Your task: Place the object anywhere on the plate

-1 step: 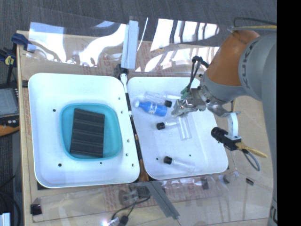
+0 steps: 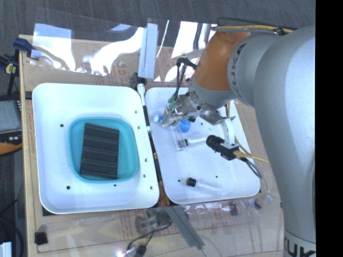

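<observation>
One dark grey ribbed block (image 2: 99, 150) lies on the blue plate (image 2: 129, 150); whether the fingers (image 2: 172, 116) are parted I cannot tell.

Robotics lab. A grey-and-orange arm (image 2: 273, 74) reaches over a table (image 2: 102, 225) bearing two white bins (image 2: 51, 143). Grey carpet (image 2: 80, 4) beyond.

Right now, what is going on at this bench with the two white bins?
The grey arm reaches in from the right, and its gripper hangs over the far left corner of the right bin, close to a small blue piece. I cannot tell whether it holds anything. A clear tube with a black end lies loose nearer that bin's front. In the left bin, a dark ridged block lies flat on the blue plate.
</observation>
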`<state>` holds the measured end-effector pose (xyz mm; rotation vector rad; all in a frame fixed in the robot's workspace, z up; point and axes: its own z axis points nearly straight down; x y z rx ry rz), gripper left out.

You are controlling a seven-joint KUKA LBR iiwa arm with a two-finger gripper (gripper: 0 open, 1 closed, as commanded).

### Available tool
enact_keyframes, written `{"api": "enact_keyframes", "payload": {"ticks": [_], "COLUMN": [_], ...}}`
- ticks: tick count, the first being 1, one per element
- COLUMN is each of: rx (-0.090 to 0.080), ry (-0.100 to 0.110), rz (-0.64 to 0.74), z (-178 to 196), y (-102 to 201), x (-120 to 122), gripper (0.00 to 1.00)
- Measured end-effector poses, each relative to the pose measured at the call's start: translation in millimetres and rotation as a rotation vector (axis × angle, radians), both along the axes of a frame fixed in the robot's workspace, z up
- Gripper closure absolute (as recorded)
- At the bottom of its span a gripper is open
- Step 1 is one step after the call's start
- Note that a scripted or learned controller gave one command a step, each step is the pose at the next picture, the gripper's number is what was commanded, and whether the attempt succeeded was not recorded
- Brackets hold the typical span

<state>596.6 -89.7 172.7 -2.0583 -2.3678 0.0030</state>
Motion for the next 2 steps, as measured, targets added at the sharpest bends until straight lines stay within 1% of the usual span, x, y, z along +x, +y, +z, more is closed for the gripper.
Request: {"api": "enact_keyframes", "payload": {"ticks": [1,2], "rx": [0.0,-0.001], "ry": [-0.001,-0.004], "rz": [0.0,-0.043], "z": [0.4,89.5], "y": [-0.2,-55.4], "x": [0.2,-21.0], "gripper": [0.0,0.0]}}
